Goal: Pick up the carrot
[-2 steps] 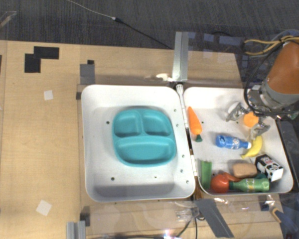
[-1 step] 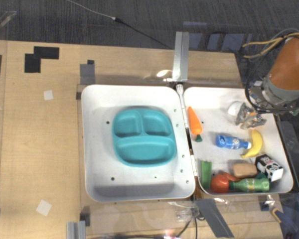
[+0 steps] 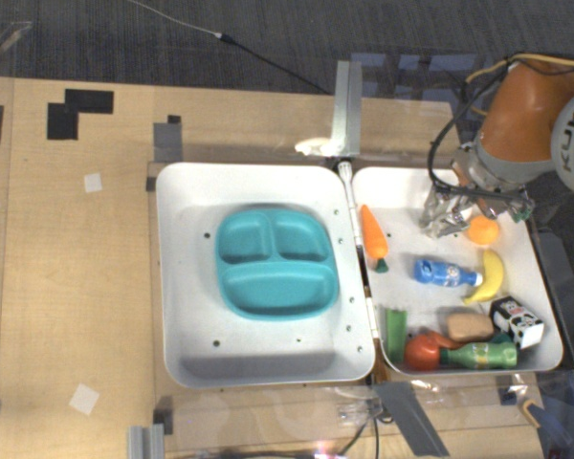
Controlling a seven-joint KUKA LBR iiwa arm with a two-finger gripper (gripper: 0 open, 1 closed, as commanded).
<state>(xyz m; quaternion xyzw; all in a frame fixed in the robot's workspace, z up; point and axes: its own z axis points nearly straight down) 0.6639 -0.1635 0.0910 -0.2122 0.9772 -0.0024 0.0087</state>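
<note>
Over the far part of the right bin (image 3: 545, 285), the gripper (image 3: 450, 214) is seen hanging from the grey arm (image 3: 531, 122) with its orange band; whether it is clenched or released cannot be told, and nothing can be made out in its grasp. Just beside it, toward the bin's right edge, an orange fruit (image 3: 482, 230) is found. The carrot (image 3: 373, 235) lies apart from the gripper, against the bin's left wall, its long axis running from far to near, the green top toward the near edge. A blue bottle (image 3: 445, 273) and a banana (image 3: 489, 275) are placed mid-bin; a bread roll (image 3: 469, 326), a tomato (image 3: 422, 351), a green bottle (image 3: 480, 356), a green block (image 3: 395, 331) and a black-and-white cube (image 3: 518, 319) are gathered along the near edge. A teal divided plate (image 3: 275, 261) is held by the left bin (image 3: 187, 256). Both bins rest on a tan wooden worktop (image 3: 67, 285) marked with black patches; dark carpet lies beyond its far edge. "KU" can be read on the arm.
</note>
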